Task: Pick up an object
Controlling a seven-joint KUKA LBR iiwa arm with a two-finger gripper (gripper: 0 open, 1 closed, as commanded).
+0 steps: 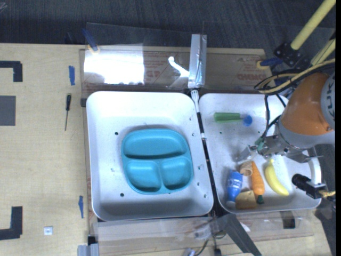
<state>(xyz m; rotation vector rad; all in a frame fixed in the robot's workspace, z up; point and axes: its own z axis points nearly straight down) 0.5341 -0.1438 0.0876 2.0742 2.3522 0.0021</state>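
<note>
One blue tray (157, 160), one banana (276, 178), one carrot (257, 180); whether the gripper (254, 151) is clenched, I cannot tell.

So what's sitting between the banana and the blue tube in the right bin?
In the camera view, the carrot lies between the banana and the blue tube.

Bright, slightly soft picture; glare on the clear panel (133, 63)
</note>
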